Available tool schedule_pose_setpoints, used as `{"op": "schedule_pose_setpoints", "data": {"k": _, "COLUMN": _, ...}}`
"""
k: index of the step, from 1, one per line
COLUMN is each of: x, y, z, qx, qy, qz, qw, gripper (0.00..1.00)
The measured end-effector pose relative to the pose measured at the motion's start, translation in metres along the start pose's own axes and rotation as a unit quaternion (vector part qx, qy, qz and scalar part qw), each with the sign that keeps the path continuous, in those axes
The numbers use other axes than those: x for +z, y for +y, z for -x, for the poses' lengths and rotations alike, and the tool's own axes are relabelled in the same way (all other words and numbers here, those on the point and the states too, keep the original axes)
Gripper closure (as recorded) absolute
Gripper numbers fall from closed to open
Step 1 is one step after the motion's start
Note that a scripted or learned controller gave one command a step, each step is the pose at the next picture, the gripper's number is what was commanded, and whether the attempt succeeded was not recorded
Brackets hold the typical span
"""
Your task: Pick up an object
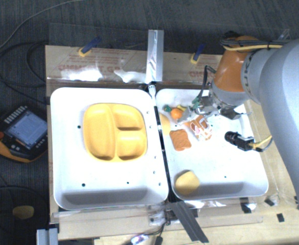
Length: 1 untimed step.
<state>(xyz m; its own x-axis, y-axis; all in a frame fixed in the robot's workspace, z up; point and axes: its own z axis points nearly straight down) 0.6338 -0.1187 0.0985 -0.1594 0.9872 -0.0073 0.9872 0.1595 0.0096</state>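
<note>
Lying flat in the right bin (251, 180), the brown slab (180, 139) runs its long axis roughly up-down in view, just below-left of the gripper (203, 107). Whether the gripper is holding anything cannot be told; it hangs beside an orange ball (176, 113).

The two-finger gripper (203, 107) hangs in the right shallow white bin (241, 182); a small orange ball (176, 113) lies just left of it; a yellow compartment tray (115, 131) sits far left, in the left bin (67, 182).
</note>
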Motion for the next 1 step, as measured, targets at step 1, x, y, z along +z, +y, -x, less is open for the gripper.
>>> {"op": "schedule_pose_setpoints", "data": {"k": 1, "x": -0.1507, "y": -0.0285, "z": -0.0351, "qx": 0.02, "qy": 0.002, "qz": -0.006, "qw": 0.9998, "gripper": 1.0}}
